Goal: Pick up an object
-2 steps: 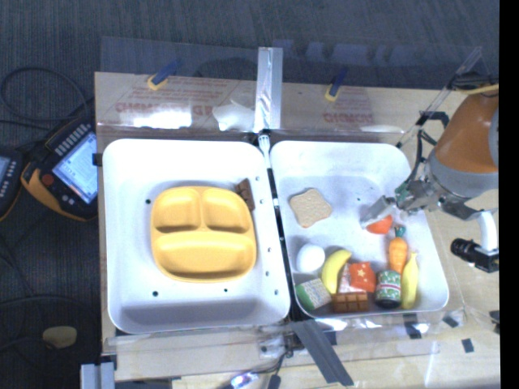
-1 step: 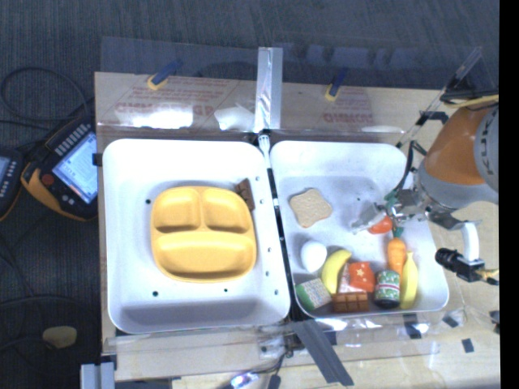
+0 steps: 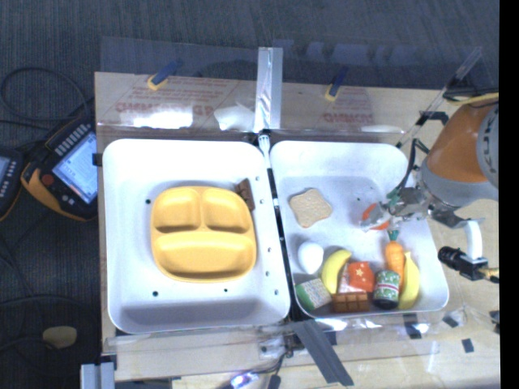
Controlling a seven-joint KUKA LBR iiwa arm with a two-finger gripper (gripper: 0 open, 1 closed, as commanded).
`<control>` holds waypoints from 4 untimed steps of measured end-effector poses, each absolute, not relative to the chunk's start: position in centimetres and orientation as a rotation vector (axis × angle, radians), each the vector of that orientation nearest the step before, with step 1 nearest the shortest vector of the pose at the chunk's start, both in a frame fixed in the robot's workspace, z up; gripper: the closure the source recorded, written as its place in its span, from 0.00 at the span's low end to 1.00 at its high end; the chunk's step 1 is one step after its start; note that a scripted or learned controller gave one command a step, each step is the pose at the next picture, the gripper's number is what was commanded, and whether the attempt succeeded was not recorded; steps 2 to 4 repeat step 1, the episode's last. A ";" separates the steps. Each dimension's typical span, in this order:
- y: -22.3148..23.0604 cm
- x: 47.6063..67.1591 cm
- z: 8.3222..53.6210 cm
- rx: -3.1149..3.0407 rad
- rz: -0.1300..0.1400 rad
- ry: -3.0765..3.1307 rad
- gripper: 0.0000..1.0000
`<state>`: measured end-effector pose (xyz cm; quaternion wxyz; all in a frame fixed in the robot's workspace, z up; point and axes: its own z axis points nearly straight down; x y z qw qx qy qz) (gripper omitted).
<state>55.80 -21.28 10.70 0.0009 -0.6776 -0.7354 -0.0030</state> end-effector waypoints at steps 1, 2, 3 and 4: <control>-20.2 63.0 21.4 -2.309 0.006 -2.133 1.00; -20.2 63.0 21.4 -2.309 0.006 -2.133 1.00; -20.2 63.0 21.4 -2.309 0.006 -2.133 1.00; -20.2 63.0 21.4 -2.309 0.006 -2.133 1.00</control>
